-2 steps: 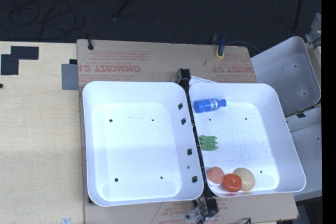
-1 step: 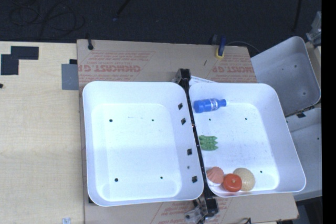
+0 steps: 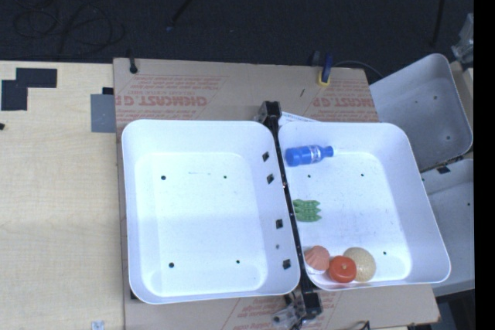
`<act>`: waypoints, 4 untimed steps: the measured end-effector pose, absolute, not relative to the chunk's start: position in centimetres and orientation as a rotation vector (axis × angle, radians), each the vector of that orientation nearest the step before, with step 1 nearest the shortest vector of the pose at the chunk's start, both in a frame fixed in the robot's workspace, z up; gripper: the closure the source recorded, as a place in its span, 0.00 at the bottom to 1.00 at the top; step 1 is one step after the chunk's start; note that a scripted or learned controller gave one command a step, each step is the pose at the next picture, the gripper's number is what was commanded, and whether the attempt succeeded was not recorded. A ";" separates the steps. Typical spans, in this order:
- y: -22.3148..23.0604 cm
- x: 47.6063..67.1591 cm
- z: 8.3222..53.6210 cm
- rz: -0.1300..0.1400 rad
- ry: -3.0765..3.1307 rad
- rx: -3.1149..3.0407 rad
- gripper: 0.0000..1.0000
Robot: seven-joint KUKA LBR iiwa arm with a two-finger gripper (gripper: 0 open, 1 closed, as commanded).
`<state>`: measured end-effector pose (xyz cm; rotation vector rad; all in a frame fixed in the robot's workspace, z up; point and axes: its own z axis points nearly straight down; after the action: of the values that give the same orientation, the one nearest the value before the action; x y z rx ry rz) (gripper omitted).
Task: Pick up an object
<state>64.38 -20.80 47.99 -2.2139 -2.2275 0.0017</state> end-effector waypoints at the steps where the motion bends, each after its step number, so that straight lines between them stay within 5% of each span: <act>1: -20.4 64.4 48.4 0.002 -2.228 -2.213 1.00; 3: -18.5 63.0 49.0 0.002 -2.227 -2.210 1.00; 4: -18.0 64.4 47.7 0.005 -2.224 -2.215 1.00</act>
<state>64.39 -18.02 47.68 -2.2151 -2.2245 0.0048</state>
